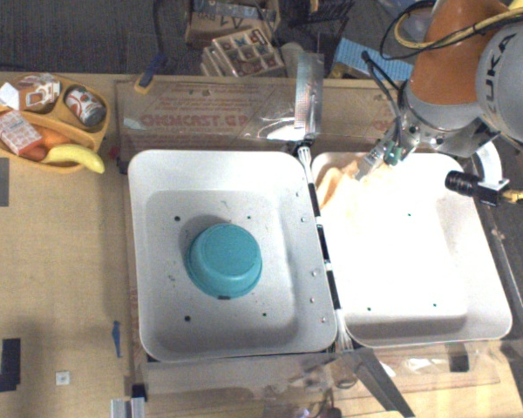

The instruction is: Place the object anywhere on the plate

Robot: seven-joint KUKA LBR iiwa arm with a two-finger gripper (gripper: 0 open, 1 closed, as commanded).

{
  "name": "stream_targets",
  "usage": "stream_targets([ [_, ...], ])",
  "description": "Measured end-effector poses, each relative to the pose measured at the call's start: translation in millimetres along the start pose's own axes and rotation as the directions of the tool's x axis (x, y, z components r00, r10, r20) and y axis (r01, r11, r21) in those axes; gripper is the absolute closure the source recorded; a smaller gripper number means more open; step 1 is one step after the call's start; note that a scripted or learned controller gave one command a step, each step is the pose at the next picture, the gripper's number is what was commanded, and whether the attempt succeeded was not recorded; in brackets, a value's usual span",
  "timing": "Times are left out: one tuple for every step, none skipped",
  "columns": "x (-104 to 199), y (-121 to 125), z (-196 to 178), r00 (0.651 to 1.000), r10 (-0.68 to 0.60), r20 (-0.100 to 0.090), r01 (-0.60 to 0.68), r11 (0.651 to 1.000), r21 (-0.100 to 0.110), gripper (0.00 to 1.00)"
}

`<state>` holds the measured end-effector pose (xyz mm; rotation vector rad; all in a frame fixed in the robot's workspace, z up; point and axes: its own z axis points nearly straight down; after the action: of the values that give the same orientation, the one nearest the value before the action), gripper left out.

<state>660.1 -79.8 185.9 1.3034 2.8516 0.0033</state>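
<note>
Pale orange object (331,184): tucked into the far left corner of the right bin (471,320), against the wall shared with the left bin (157,320). Washed out by glare, so exact kind impossible to name; looks rounded and lobed, with no handle or rim.

Tool (376,158): hangs over the far edge of the right bin, just beside the object on its right. Cannot tell whether clenched or released; nothing seen to be held.

Teal plate (225,259): sits near the middle of the left bin, well apart from the object, with the wall between the bins in the way.

Handling, as a judgement:
- Probably light, a small toy-like or plastic piece; little load expected on the arm.
- Stiffness unclear; possibly smooth and somewhat slippery if plastic, so liable to squirt out of a pinch on a curved flank.
- Not obviously fragile.
- Best taken from above across the narrowest part of the body, jaws in line with the bin wall so as not to jam against the corner.
- Crowded corner the main trouble: little room on the wall side, so first nudge toward the bin's middle if needed.
- Lift well clear of the dividing wall before carrying across to the plate.
</note>
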Motion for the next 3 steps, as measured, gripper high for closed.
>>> stream_targets([
  [-2,1,-40,1.000,0.001,0.000,-0.001,1.000,0.000,1.00],
  [49,1,-32,0.923,-0.385,-0.004,0.385,0.923,0.001,1.00],
  [96,3,-26,0.702,-0.712,-0.004,0.712,0.702,-0.002,1.00],
])
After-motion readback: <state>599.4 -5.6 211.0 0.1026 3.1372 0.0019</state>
